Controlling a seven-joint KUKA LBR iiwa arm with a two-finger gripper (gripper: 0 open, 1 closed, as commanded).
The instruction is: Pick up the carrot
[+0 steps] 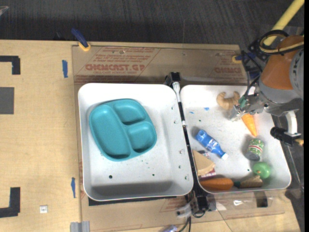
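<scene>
Over in the right bin (280, 153), the gripper (243, 111) sits at the far end of the carrot (250, 123), touching its top; whether it grips cannot be told. Near it lie a blue bottle (210, 143), a small can (255, 148) and a green apple (261, 169). A teal divided tray (122, 128) rests in the left bin (96, 178).

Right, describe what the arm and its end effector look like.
The arm is grey, rounded and bulky, with an orange band above the wrist. Black and yellow cables loop beside it near the bin's far corner. The end effector is small, metallic grey, with dark parts; its details are too small to make out.
</scene>
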